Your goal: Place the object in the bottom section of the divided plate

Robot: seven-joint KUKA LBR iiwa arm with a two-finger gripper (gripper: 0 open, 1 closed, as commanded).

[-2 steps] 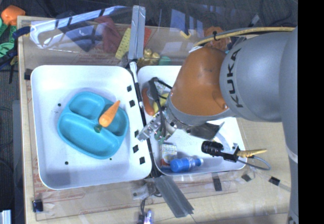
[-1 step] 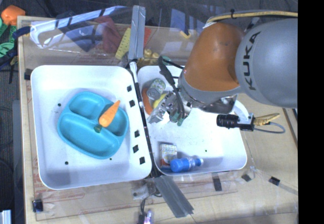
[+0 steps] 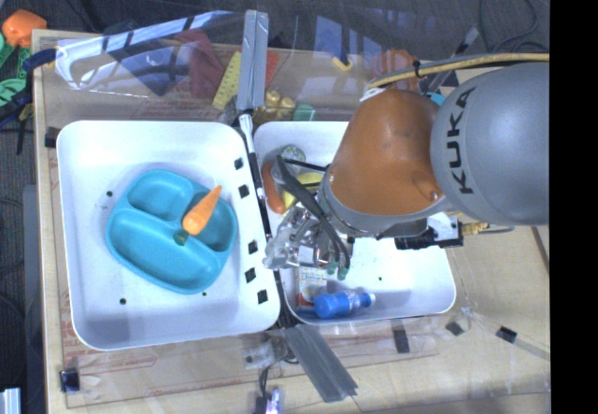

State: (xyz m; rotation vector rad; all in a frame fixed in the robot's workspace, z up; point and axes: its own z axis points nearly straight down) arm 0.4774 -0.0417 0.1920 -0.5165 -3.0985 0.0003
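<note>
Orange carrot (image 3: 202, 210) already lay on the blue divided plate (image 3: 149, 249).
Well left of the hand (image 3: 297, 249), whose grip I couldn't tell; light, stiff, best pinched mid-body.

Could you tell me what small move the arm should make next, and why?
Probably a grasp down in the right bin: the gripper hangs over the blue bottle there. The carrot lies across the upper right of the blue divided plate, while its bottom section looks bare.

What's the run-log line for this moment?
arm: over right bin | gripper: low in bin | carrot: on blue divided plate, left bin | blue bottle: right bin
</note>
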